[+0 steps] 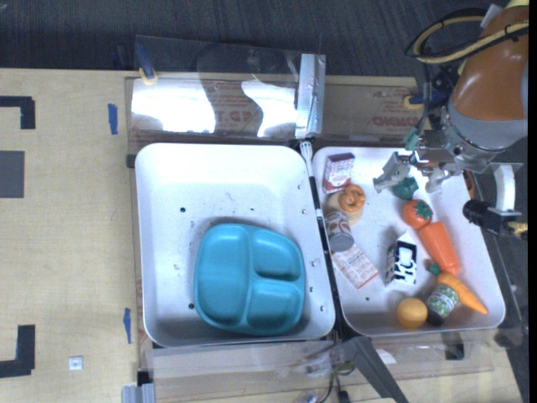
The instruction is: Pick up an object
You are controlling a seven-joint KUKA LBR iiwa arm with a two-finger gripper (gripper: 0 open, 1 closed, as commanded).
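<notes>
A wooden bench (59,250) carries two shallow white bins side by side. The left bin (168,175) holds a blue sectioned tray (249,278), lying flat toward its near side. The right bin (491,309) is crowded: a small pink carton (339,171) at its far left corner, an orange pumpkin-like toy (349,200) just below it, a tin can (339,230) on its side, and a flat printed packet (356,266) near the dividing wall. Further right lie a black-and-white carton (404,264), a yellow-orange ball (411,312) beside a green-topped jar (441,303), and a large toy carrot (435,235) with a smaller carrot (466,295) below it. Above the large carrot's green top hangs the arm's pincer (413,180), fingers spread apart and gripping nothing.
</notes>
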